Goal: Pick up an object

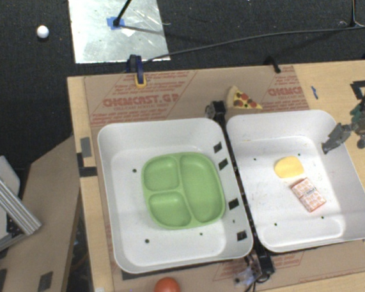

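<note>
Gripper [339, 135] at right bin's edge, state unclear; yellow object [288, 166] left of it.

Bright even overhead light; soft shadows; glare on foil sheet [118, 26]; slightly soft focus.

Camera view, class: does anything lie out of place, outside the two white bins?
Yes. A pizza slice toy lies on the bench behind the bins, and an orange ball sits in front of the left bin. Both are outside the bins, unlike the yellow piece and pink packet.
</note>
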Action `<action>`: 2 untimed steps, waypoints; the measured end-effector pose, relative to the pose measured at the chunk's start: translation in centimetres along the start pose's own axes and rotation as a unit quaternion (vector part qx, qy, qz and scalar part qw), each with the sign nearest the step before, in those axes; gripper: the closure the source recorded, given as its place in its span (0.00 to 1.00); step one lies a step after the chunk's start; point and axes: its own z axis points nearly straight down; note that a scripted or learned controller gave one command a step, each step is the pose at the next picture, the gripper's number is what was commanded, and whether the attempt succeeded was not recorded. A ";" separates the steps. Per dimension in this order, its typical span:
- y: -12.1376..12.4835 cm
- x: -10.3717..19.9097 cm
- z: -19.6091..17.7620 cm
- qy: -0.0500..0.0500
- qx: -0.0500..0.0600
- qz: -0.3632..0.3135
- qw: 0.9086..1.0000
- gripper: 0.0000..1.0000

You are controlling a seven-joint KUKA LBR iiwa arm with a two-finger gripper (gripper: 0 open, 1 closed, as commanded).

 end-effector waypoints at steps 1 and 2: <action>0.2 0.1 -0.5 -0.001 -0.005 -0.002 1.000 0.00; 0.5 0.3 5.7 0.000 -0.002 -0.001 1.000 0.00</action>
